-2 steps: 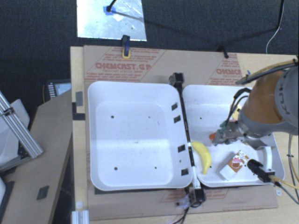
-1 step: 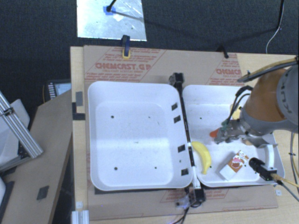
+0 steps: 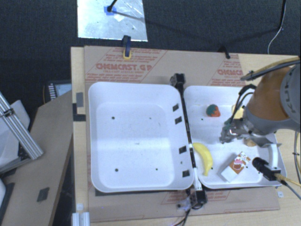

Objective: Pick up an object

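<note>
— How far along is the pick?
— Nothing is lifted. Nearest lie a small white printed carton [image 3: 236,166] and a curved yellow banana [image 3: 204,157]; the metal two-finger gripper [image 3: 229,133] hangs above (jaw state unreadable); farthest, an orange-and-green toy fruit [image 3: 213,110].

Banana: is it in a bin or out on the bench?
In. The banana lies flat on the floor of the right bin, near its left wall.

Both white bins [image 3: 134,91] look like smooth, slightly glossy plastic. They're sitting on matt brown cardboard [image 3: 155,62], with a shiny metal sheet [image 3: 113,13] further back.
</note>
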`<move>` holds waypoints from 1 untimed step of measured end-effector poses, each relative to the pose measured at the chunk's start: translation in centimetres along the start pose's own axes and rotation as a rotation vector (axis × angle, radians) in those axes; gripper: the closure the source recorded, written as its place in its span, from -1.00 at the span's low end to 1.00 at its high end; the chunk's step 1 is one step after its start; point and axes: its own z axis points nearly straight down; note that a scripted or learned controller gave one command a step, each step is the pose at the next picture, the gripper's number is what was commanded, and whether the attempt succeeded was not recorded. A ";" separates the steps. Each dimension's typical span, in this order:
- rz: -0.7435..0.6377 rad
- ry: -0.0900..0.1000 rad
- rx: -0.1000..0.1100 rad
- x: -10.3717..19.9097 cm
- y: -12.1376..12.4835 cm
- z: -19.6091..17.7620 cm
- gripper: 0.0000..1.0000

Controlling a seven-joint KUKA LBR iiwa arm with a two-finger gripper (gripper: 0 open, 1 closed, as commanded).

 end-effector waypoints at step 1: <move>-0.006 0.001 0.005 3.2 4.8 3.8 1.00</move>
